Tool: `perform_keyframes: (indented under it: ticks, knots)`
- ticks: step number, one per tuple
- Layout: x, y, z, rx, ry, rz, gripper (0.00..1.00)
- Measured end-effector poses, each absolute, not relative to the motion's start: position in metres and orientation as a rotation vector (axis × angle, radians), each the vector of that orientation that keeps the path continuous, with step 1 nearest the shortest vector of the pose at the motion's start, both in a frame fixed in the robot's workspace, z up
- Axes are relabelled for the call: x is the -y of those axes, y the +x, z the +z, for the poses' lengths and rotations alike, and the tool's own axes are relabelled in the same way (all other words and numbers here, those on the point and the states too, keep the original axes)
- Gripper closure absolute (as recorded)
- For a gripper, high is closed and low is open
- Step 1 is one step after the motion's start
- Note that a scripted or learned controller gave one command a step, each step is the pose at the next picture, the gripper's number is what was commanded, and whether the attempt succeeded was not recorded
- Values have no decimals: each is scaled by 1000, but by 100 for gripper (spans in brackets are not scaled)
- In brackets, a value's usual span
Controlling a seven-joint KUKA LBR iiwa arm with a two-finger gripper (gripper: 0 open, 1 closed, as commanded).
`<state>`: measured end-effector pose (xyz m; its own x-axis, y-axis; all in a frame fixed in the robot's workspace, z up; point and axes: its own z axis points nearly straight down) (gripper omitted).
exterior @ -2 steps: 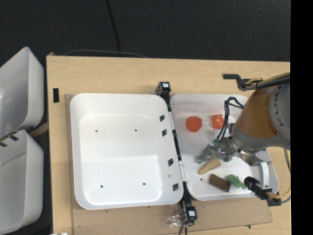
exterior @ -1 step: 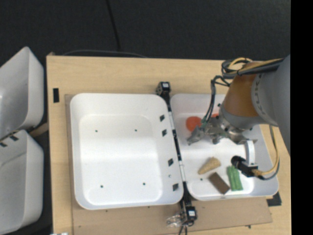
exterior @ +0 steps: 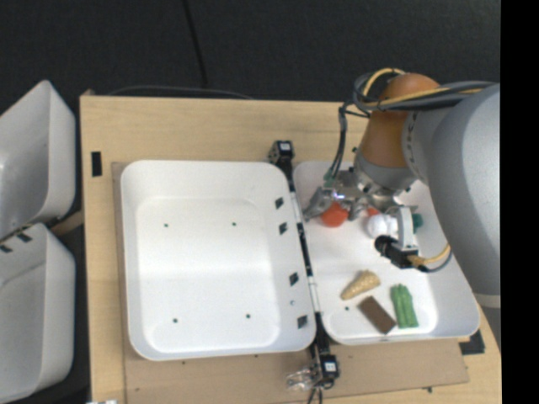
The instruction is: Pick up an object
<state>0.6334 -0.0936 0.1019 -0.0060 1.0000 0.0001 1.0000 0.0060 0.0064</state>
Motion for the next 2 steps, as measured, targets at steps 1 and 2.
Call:
perform_keyframes:
  ticks: [1, 2]
  knots:
    - [98, 671, 102, -2224, 2214, 4, 0]
    - [137, 592, 101, -2218, 2229, -8, 0]
